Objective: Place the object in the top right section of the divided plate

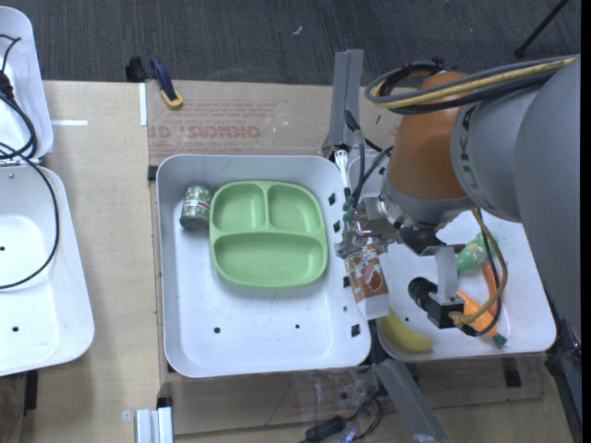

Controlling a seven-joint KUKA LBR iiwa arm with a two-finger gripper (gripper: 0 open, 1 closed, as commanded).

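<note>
We see the green divided plate [268, 234] lying in the left bin [185, 340], a small jar [195, 207] just beside its left edge. Right of centre, our gripper [362, 264] hangs over the seam between the bins with a brown packet [367, 278] at its tip; we cannot tell whether it grips it. A banana [406, 334] and carrot [477, 308] lie in the right bin [536, 330].
</note>
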